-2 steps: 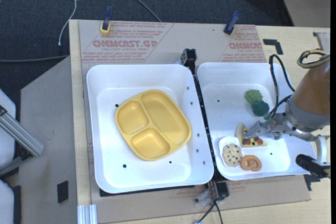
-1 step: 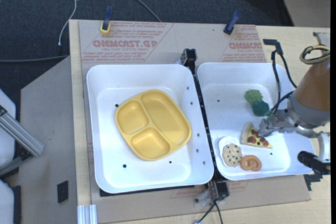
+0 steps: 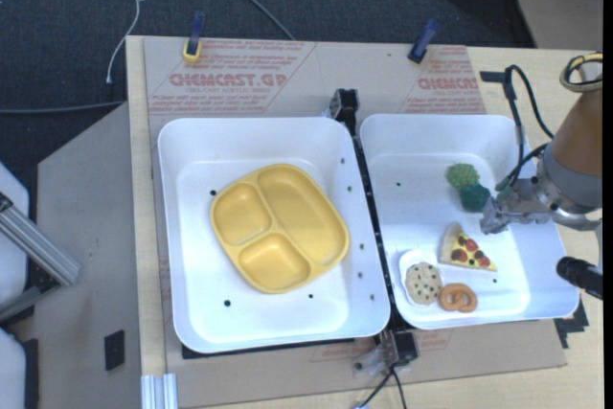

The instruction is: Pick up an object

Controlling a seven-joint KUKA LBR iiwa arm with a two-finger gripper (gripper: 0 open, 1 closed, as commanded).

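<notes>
We see two white bins side by side on the bench. The left bin (image 3: 192,206) holds one yellow divided tray (image 3: 279,227) with three compartments, lying flat near the bin's middle, turned at a slant. The right bin (image 3: 421,134) holds the small toy foods: a green broccoli piece (image 3: 463,174) with a teal lump (image 3: 474,197) touching it just below, a pizza slice (image 3: 465,250) lower down, and near the front edge a small white plate (image 3: 414,262) bearing a cookie (image 3: 422,282), with a pretzel ring (image 3: 458,299) beside the cookie at the plate's rim. The gripper (image 3: 495,217) sits low over the right bin's right side, just beside the teal lump and above the pizza slice; we cannot tell how its fingers stand, and nothing is seen between them.
</notes>
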